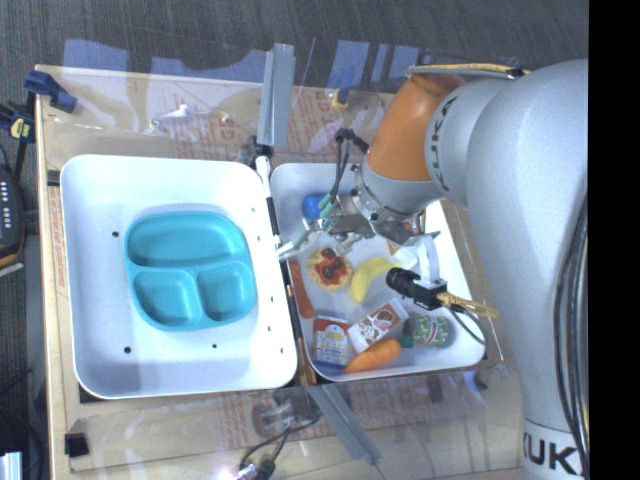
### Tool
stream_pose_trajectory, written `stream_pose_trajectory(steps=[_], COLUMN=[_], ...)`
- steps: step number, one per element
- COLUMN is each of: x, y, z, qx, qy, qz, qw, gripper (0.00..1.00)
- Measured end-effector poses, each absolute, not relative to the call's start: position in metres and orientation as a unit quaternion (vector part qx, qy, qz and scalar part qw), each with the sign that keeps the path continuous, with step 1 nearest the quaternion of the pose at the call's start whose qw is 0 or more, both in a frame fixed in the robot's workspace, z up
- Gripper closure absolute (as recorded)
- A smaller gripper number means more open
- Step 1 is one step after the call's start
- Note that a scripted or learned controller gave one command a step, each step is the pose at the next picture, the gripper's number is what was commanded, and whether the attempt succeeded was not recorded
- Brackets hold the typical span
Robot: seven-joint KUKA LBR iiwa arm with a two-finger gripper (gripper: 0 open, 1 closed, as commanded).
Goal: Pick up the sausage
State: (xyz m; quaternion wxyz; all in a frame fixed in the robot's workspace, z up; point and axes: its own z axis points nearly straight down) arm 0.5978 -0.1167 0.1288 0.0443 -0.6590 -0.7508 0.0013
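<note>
Slim reddish-brown sausage (300, 288), lying lengthwise against the left wall of the right bin (455, 268), just left of the pizza slice (330, 268)

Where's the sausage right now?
The sausage lies along the left wall of the right bin, just left of the pizza slice and above the juice carton.

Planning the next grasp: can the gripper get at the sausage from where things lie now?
Probably yes, but tightly. The sausage lies uncovered along the right bin's left wall, beside the pizza slice. The gripper hangs just above; the wall leaves little finger room.
</note>
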Motion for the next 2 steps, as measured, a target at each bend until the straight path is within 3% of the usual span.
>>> stream_pose_trajectory(steps=[1, 2], x=[0.5977, 0.5944], y=[-0.1168, -0.1170], z=[0.1288, 0.1289], qx=[-0.659, -0.651], qy=[-0.750, -0.759], qz=[0.0013, -0.0046], qw=[0.044, 0.037], gripper=[0.00, 0.00])
